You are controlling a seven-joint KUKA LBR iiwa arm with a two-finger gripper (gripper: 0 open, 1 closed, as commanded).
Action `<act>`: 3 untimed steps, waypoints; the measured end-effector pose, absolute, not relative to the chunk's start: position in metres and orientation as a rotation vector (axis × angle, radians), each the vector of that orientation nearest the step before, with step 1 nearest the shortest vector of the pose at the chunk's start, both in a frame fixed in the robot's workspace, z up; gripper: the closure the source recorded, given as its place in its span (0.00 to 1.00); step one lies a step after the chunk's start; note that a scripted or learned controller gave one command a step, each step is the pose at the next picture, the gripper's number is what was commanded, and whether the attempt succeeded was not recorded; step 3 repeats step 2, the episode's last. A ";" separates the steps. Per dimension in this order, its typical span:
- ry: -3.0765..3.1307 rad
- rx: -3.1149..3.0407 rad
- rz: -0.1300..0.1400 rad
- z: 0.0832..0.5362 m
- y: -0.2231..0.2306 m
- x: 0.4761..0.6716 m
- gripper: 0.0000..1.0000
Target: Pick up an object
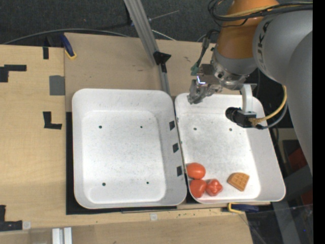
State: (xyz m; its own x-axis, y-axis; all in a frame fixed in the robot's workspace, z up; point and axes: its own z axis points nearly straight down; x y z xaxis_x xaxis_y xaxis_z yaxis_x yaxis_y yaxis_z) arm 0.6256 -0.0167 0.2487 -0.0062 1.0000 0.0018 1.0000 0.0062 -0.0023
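Objects for the pick sit bunched at the near end of the right bin (264,136): an orange-red round piece (196,170) against the left wall, a red piece (197,188) just below it, a smaller red lumpy piece (214,187) touching that one, and a tan waffle-like piece (238,181) a little apart to the right. Up at the far left corner of that same bin hangs the jaws (194,98), well apart from all four pieces, nothing seen between them; whether they are spread or pressed together, I cannot tell. The grey arm (284,39) with its orange band comes in from the right. The left bin (84,136) lies alongside on the wooden counter (30,151).
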 end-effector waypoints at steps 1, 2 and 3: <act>-2.225 -2.213 0.003 0.239 0.030 0.612 1.00; -2.226 -2.212 0.003 0.239 0.081 0.579 1.00; -2.226 -2.212 0.003 0.239 0.081 0.579 1.00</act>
